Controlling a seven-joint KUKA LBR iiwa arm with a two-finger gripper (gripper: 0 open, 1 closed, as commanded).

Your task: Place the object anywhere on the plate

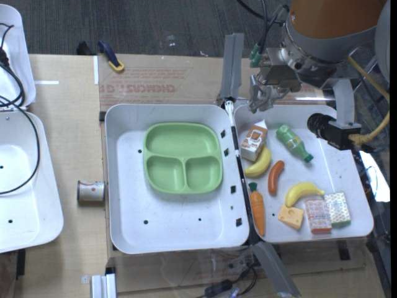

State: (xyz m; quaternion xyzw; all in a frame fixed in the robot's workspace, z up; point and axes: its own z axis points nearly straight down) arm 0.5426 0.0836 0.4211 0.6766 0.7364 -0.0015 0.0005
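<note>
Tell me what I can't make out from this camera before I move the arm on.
- Gripper, camera view: fingers small and blurred against the bin rim; open or shut unclear.
- Carrot: lies along the divider between the bins, its left edge hard to separate.
- Carton: label print too small to read.
- Arm's upper part: cut off by the top edge.

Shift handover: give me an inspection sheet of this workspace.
Surface: two shallow white bins, left bin, right bin.
Job's things: green three-compartment plastic plate in left bin, nothing on it.
Clutter: right bin holds small carton, green bottle, two bananas, sausage, carrot, cheese wedge, two packets.
End effector: above right bin's back-left corner, carrying nothing.
Cables: black cable far left.
Surroundings: small can on bench.
</note>
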